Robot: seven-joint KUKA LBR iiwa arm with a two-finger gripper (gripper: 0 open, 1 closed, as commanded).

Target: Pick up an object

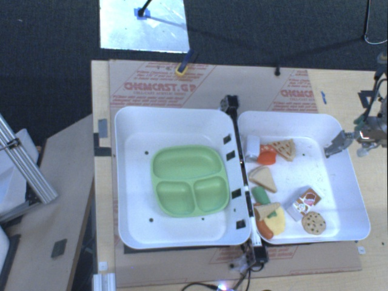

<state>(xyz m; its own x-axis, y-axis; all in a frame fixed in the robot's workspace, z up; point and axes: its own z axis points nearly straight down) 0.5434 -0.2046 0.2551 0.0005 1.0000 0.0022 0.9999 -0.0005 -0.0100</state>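
So the hand (337,143) hangs over the right bin's (348,180) far right rim; can't tell if it's released or clenched. Nearest pick is the toy pizza slice (284,149), off to its left, with the cookie (313,223) further down.

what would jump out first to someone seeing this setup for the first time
The green divided plate in the middle of the left bin draws the eye first. Next comes the jumble of toy food along the right bin's left side, among them a cookie and a sandwich wedge. The gripper hangs over that bin's right rim.
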